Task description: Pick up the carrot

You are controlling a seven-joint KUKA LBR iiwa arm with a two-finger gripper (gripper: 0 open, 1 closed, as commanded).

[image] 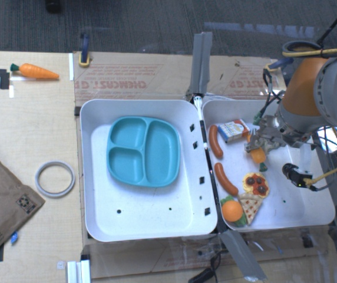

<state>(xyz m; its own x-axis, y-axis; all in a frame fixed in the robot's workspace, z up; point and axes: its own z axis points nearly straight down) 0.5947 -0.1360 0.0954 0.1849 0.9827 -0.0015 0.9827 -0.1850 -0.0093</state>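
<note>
Camera view is showing, nearest the lower edge of the right bin [310, 217], an orange fruit [233, 210] lying against a pizza slice [250, 206], with a second round pizza piece [255, 183] just beyond. A sausage [225, 178] is lying along the bin's left wall, and another sausage [215, 141] is lying farther back. At the same depth, in the left bin [98, 205], a blue divided plate [144, 151] is resting flat. On the bench to the left, a tape ring [55, 178] is lying near a cardboard box [0, 211].

Mid-bin on the right, the arm is reaching down and the gripper [257, 147] is sitting right over the carrot [258, 156], a small orange piece touching its tip. Whether it is actually gripping the piece, I cannot tell. A small carton [233, 130] is lying just beside it, to the left.

Farthest back, on the bench's left corner, a second carrot [36, 72] is lying well apart from both bins.
</note>
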